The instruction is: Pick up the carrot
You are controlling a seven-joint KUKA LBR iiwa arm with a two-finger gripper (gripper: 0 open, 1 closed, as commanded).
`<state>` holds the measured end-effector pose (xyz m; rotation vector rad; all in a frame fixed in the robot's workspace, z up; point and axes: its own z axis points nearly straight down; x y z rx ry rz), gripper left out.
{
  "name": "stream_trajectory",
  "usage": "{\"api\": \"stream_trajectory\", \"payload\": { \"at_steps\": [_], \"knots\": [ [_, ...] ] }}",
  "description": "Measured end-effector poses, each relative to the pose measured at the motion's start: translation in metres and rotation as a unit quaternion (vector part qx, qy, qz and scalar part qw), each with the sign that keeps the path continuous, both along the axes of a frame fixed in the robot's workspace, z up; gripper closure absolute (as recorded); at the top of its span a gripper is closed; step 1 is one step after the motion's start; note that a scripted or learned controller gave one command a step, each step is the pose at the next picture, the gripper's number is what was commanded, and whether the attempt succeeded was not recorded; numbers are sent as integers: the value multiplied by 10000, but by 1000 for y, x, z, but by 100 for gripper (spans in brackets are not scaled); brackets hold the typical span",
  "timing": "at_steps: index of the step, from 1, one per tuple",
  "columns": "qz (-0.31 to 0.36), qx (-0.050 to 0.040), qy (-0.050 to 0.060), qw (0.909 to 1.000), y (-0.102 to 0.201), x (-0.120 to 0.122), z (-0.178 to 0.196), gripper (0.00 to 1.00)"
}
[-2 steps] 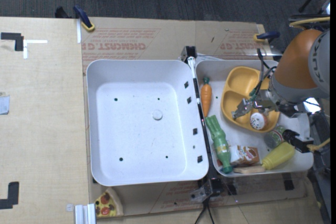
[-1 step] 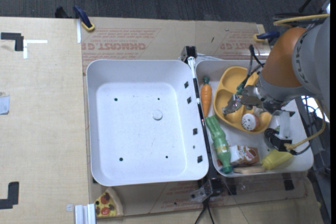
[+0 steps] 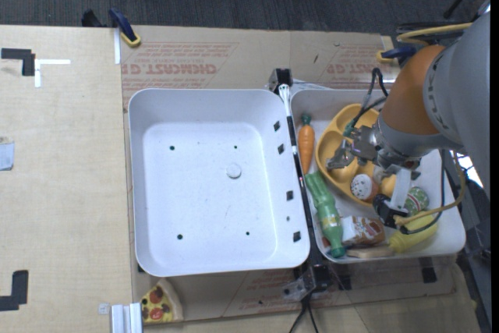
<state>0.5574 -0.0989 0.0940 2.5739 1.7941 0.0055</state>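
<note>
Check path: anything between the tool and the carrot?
Nothing visible blocks it. The tool hangs over the yellow bowl, and the carrot lies just left of the bowl by the right bin's left wall. The green bottle lies below the carrot.

The bench [image 3: 62, 191], light wood partly covered by brown cardboard [image 3: 203, 58], bore two white bins side by side, the left bin [image 3: 214, 182] and the right bin [image 3: 448, 238], with a pizza-slice toy [image 3: 158, 304] near the front edge.
</note>
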Motion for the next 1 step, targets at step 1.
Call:
{"api": "stream_trajectory", "payload": {
  "at_steps": [1],
  "knots": [
    [4, -17, -56, 10000, -2, 4, 14, 100]
  ]
}}
